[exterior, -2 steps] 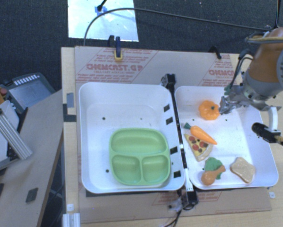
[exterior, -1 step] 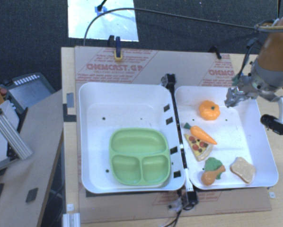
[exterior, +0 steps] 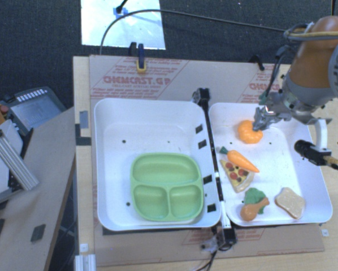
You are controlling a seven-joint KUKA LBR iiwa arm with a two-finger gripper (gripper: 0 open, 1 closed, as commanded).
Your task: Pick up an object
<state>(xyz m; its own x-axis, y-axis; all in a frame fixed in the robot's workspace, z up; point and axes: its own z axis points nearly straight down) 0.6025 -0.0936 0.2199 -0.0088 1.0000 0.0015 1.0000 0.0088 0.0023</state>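
Note:
In the right bin point(exterior: 310, 176) lie an orange round fruit point(exterior: 248, 133), a toy carrot point(exterior: 241, 160), a pizza slice point(exterior: 237, 176), a drumstick with green leaves point(exterior: 252, 203) and a slice of bread point(exterior: 290, 202). My gripper point(exterior: 261, 121) hangs at the far side of this bin, its tips right at the upper right edge of the orange fruit. Nothing shows between its fingers.
The left bin point(exterior: 115, 123) holds a green divided plate point(exterior: 166, 186) at its near side. A black divider with clips point(exterior: 208, 151) runs between the bins. A black cylinder point(exterior: 309, 151) juts over the right bin's right rim. A grey device point(exterior: 33, 109) sits at far left.

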